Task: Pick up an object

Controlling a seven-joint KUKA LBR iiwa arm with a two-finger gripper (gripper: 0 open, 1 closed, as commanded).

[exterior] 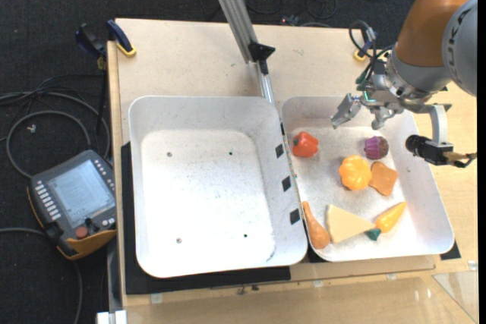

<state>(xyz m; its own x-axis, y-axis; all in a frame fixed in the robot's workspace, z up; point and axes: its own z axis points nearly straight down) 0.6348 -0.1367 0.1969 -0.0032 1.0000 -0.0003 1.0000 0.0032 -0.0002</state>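
the gripper [366, 111] hangs over the right bin [439, 218], jaws apart and holding nothing. coming down, it could clip the bin's far wall, or nudge the purple piece [376, 147] against the yellow one [354, 172] and close on neither.

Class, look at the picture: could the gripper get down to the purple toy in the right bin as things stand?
Probably yes: the gripper hangs just above the purple toy, nothing lies over it, though the orange piece sits close.

No legible text, labels or numbers, teach pendant [74, 197] screen too small to read
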